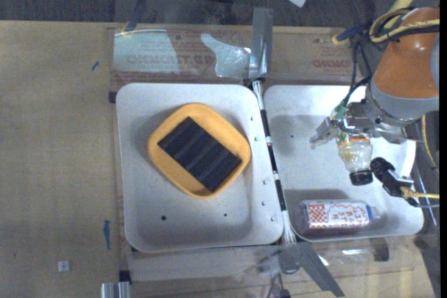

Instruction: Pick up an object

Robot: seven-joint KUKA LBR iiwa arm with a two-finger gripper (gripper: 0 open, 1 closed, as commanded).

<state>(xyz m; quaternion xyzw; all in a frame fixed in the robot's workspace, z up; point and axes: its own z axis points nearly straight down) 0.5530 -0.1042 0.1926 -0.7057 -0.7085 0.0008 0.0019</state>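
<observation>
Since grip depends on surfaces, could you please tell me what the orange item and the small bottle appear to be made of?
Orange item: probably matte plastic or rubber, evenly coloured, with a dark ribbed panel. Small bottle: likely clear plastic or glass, see-through body, dark cap.

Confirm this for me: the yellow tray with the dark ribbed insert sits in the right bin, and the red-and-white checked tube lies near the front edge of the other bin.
Not quite. The camera view shows the yellow tray in the left bin, not the right one. The red-and-white checked tube lies near the front edge of the other bin, the right bin.
</observation>
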